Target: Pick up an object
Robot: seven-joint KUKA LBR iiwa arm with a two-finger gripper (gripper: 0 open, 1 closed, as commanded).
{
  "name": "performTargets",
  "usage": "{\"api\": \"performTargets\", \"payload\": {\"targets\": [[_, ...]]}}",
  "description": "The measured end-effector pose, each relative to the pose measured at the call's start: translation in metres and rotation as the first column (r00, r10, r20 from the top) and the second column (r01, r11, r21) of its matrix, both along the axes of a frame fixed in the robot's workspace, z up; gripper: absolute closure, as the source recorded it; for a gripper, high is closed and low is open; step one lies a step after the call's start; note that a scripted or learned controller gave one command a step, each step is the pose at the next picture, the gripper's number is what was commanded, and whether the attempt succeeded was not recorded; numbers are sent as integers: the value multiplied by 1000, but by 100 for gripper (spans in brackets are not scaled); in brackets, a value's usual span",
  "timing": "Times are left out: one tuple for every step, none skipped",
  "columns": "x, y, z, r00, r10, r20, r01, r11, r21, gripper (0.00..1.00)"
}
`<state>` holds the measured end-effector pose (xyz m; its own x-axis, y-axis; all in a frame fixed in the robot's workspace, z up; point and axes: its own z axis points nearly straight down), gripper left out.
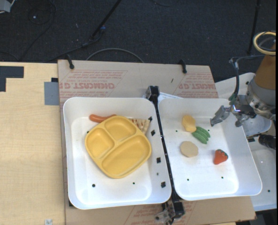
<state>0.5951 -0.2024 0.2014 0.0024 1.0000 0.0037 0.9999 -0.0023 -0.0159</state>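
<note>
Strawberry (220,156) at five o'clock in the right bin (251,184) — gripper (232,114), fingers apart and empty, at two o'clock; a slanted descent risks clipping the wall.

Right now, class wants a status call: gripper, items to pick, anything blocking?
Gripper open, above right bin, holding nothing. Strawberry, green pod, two yellowish pieces lie loose below. Nothing blocking.

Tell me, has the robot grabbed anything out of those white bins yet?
Not yet. The gripper hangs open over the right bin's upper right part with nothing between its fingers. The strawberry, green pod and two yellowish pieces lie loose, so picking one remains.
</note>
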Motion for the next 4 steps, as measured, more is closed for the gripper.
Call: {"api": "performTargets", "payload": {"targets": [[3, 0, 8, 1000, 3, 13, -3, 1000, -3, 0], [-2, 9, -51, 1000, 3, 8, -3, 1000, -1, 0], [-6, 11, -95, 1000, 2, 9, -2, 1000, -2, 0], [-6, 12, -115, 1000, 2, 11, -2, 1000, -2, 0]]}}
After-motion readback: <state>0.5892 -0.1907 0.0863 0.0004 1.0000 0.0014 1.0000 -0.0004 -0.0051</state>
